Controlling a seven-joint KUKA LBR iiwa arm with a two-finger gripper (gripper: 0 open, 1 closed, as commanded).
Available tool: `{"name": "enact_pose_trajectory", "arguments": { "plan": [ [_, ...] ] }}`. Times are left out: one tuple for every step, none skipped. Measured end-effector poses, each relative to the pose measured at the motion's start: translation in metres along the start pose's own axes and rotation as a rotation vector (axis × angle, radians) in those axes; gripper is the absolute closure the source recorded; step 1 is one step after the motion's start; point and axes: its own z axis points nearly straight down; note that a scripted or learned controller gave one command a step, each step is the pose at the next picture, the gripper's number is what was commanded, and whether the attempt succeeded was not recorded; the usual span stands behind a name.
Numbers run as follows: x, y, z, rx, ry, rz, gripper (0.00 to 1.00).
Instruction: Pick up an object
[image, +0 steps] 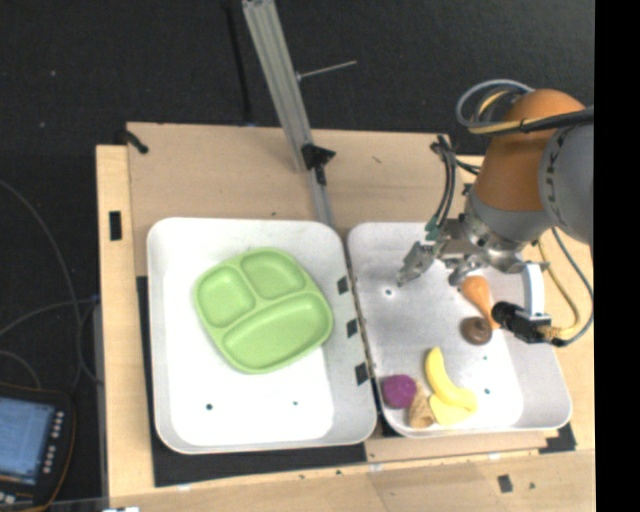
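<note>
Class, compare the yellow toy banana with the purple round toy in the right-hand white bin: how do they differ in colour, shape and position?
The yellow toy banana is long and curved; the purple round toy is compact and ball-like. The banana is bright yellow, the round toy dark purple. The banana lies further towards the view's right, while the round toy sits by the bin's left wall. Both rest near the front edge of the right-hand white bin, apart from the gripper.

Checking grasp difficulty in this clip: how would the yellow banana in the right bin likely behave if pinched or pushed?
The banana looks like smooth plastic, so probably light, stiff and somewhat slippery. Its curve may make it pivot when pushed, nudging the purple object nearby.
</note>
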Motion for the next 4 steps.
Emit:
{"name": "enact_pose_trajectory", "arguments": {
  "plan": [
    [0.003,-0.006,0.062,0.001,0.000,0.000,0.00],
    [0.002,-0.006,0.091,-0.002,0.000,0.001,0.00],
    [0.001,-0.004,0.078,-0.008,0.001,0.006,1.00],
    [-0.008,-0.008,0.029,-0.010,0.000,0.001,1.00]
  ]
}}
